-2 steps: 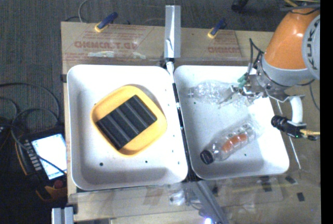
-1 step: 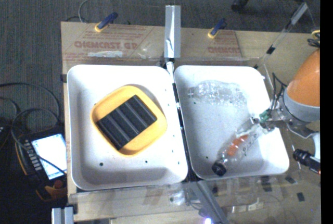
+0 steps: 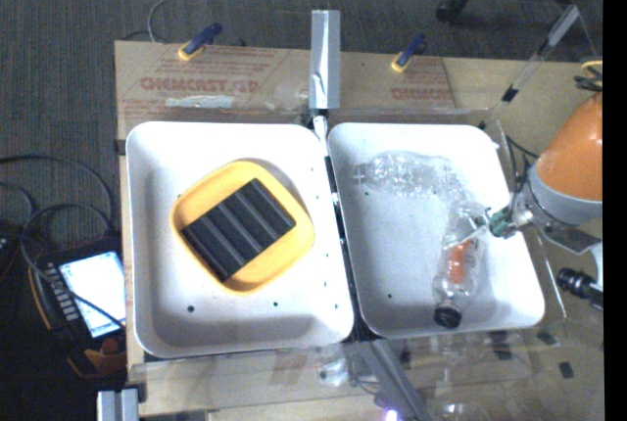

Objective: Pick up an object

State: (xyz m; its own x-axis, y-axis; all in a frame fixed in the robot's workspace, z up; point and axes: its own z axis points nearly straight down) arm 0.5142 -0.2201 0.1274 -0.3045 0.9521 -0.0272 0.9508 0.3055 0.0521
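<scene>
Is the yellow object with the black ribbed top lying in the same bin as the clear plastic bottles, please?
No, the yellow object lies in the left bin, while the clear bottles lie in the right bin.

Left bin (image 3: 147, 213) holds a yellow tray with a black ribbed insert (image 3: 243, 224), tilted toward ten o'clock. Right bin (image 3: 392, 282) carries two clear plastic bottles: one crumpled (image 3: 409, 175) at twelve o'clock, another (image 3: 459, 264) at four o'clock, black cap downward
</scene>
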